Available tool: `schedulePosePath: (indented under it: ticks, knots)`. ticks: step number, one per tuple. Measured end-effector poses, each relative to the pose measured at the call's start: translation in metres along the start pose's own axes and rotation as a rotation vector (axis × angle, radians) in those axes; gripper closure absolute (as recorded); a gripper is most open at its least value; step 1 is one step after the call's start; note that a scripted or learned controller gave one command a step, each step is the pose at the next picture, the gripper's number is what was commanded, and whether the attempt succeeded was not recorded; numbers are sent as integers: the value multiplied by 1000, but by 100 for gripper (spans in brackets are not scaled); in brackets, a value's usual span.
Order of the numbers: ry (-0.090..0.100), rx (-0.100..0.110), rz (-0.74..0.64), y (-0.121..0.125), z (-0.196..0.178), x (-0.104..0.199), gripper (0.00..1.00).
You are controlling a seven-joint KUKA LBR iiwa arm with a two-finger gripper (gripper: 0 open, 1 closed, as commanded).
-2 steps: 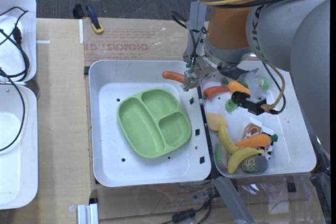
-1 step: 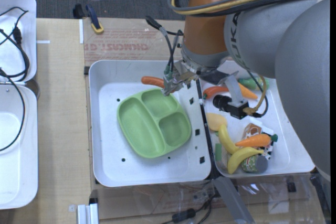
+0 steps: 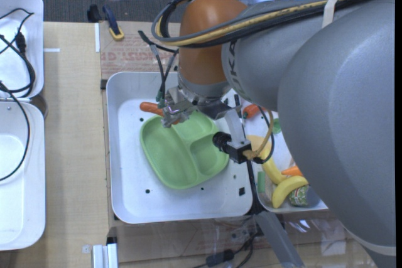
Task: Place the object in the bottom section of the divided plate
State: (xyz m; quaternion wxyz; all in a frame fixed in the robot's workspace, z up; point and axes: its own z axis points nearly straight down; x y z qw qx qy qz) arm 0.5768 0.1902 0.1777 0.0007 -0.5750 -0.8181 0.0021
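While the fingers [image 3: 171,111], state unclear, hover at the green plate's [image 3: 182,157] eleven o'clock rim, its sections lie bare.

A KUKA arm [image 3: 326,78] with smooth, rounded grey casings, its largest segment a broad matte-grey shell. Above the wrist sits a glossy, dome-shaped orange band [image 3: 207,34]. A bundle of black and yellow cables [image 3: 264,19] runs along the casing, bound by a pale strap [image 3: 331,9], and loops around the orange band in thin black coils. Part of a dark letter marks the grey housing beside the band. Below it sits bare-metal and black hardware with thin wires.
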Motion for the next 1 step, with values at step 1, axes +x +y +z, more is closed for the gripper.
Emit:
schedulePosePath:
  ticks: [1]
  knots:
    - [0, 0, 1, 0, 0, 0, 0]
